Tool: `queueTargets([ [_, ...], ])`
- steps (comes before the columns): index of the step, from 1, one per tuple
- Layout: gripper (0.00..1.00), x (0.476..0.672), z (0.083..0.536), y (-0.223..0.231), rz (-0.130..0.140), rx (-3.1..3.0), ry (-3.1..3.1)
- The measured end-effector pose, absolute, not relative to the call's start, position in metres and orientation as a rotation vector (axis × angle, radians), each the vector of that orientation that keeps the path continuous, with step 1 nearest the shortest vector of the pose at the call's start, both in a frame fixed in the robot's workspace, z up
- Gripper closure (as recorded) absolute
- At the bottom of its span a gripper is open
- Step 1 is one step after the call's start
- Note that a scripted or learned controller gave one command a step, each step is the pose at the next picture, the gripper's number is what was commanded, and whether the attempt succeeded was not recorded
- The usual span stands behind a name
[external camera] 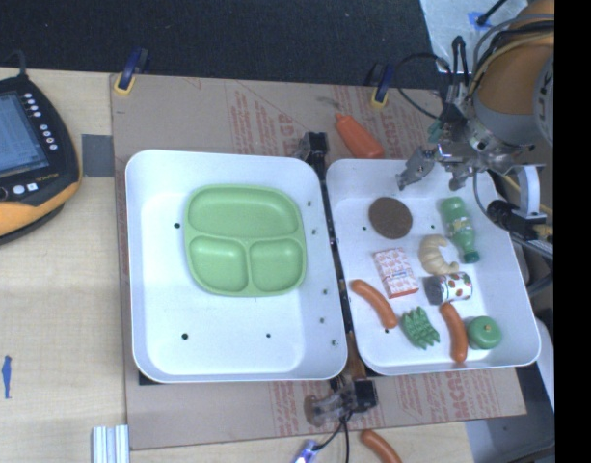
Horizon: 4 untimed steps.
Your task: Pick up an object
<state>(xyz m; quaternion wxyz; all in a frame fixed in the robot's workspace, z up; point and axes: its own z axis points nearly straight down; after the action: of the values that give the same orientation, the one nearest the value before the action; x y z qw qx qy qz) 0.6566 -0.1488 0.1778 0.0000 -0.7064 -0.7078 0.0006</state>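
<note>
the grey arm with its orange band (515, 75) reached in from three o'clock, and its two-finger gripper (438, 167) hung over the twelve o'clock edge of the right shallow white bin (526, 287). the fingers looked spread apart, with nothing between them; one dark fingertip (412, 174) pointed toward nine o'clock.

just at seven o'clock from the gripper, apart from it, lay a round flat brown disc (390, 217). at three o'clock from the disc sat a green plastic bottle-shaped toy (460, 226), and below that a pale cream curved croissant-like piece (436, 253). a small white packet with red print (396, 271) lay near the bin's middle. just beside the croissant at six o'clock was a small can with a red and white label (449, 288). a long orange-red sausage (374, 304) lay tilted at the packet's seven o'clock, a spiky dark green toy (420, 326) sat beside it, a second orange-red sausage (454, 333) stood nearly upright in the view, and a round green fruit-like toy (484, 332) rested at the bin's five o'clock corner.

the left shallow white bin (160, 336) bore a light green three-compartment plate (245, 239). an orange carrot-shaped toy (358, 136) lay on the brown cardboard sheet (228, 114) outside the bins at twelve o'clock. a black and orange control pendant with a screen (20, 157) rested at nine o'clock on the wooden bench (44, 336).
</note>
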Motion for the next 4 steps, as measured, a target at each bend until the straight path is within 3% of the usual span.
queueTargets([
  [1,0.0,0.655,0.091,-0.124,0.007,-2.213,-2.224],
  [2,0.0,0.657,0.196,-0.082,0.001,-2.215,-2.225],
  [3,0.0,0.621,0.168,-0.134,0.007,-2.217,-2.224],
  [4,0.0,0.547,0.091,-0.113,0.007,-2.212,-2.225],
])
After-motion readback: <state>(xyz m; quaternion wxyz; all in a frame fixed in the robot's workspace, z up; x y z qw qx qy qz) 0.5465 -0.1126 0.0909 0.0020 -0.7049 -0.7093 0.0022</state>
